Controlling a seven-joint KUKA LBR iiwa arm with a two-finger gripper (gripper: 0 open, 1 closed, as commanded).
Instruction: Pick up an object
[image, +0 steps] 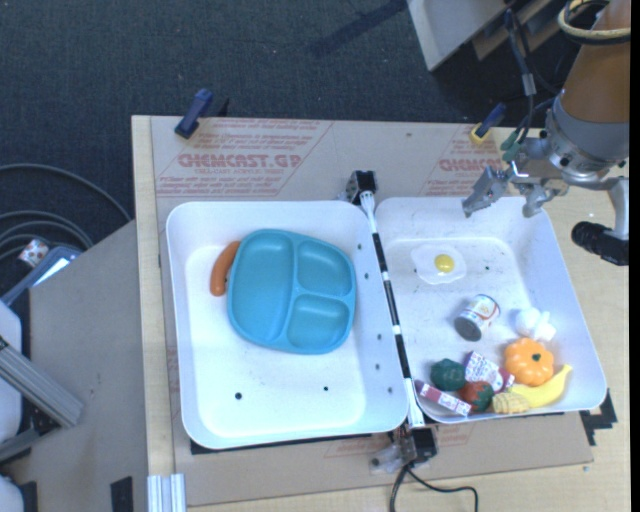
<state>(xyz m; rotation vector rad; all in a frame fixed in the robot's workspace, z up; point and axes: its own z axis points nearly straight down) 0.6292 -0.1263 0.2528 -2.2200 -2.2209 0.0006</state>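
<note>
Overhead, the gripper (508, 190) is hovering above the far edge of the right bin (572, 300) with its fingers spread and nothing between them — the fried egg (438, 265) and small can (476, 316) are lying apart near the bin's middle, so I judge either an easier pick than the pile of pumpkin (529, 361), banana (545, 391) and packets at the near corner. Descending straight onto one isolated item, fingers straddling it, is looking wisest. On the desk, the brown board (300, 160) behind the bins is reading "CHEMCAST GP".
</note>
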